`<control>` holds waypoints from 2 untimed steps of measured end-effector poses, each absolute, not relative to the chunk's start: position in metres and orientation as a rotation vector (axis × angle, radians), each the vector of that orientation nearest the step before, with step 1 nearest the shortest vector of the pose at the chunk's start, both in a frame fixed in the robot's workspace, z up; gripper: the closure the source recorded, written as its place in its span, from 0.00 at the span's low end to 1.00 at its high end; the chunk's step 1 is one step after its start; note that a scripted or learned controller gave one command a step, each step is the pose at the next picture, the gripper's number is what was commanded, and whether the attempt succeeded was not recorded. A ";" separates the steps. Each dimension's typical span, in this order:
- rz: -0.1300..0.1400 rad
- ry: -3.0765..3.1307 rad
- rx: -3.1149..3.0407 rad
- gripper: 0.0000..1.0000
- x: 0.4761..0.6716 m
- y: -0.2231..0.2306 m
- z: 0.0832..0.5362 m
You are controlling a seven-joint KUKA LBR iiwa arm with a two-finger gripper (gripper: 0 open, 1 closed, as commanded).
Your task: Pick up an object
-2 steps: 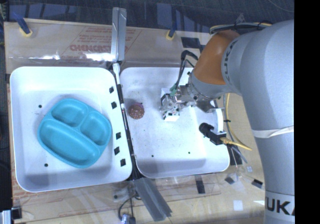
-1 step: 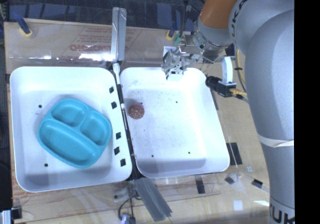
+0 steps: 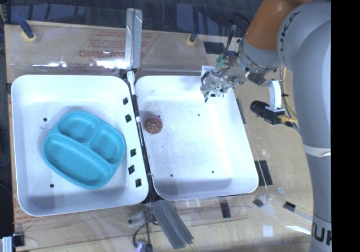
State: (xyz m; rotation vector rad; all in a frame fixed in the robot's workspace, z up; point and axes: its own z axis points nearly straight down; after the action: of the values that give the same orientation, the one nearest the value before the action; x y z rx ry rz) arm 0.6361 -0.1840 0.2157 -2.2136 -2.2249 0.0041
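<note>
Wooden bench boards carry two shallow white bins side by side. The gripper point(image 3: 214, 89) hangs over the far right corner of the right bin point(image 3: 191, 180); whether its jaws stand apart or together cannot be told, since they are small and blurred. Well apart from the jaws, toward the dividing wall between the bins, lies a small brown round object point(image 3: 153, 125) on the speckled floor. It looks light and firm, best pinched across its middle from above. The left bin point(image 3: 22, 133) holds a blue compartment tray point(image 3: 84, 148), lying flat.
</note>
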 end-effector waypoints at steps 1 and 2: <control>0.003 -2.226 -2.213 0.00 0.636 -0.184 0.216; 0.002 -2.230 -2.214 0.00 0.618 -0.159 0.093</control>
State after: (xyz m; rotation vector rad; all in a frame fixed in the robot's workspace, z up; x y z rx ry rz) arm 0.6183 -0.1589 0.0925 -2.2137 -2.2297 0.0016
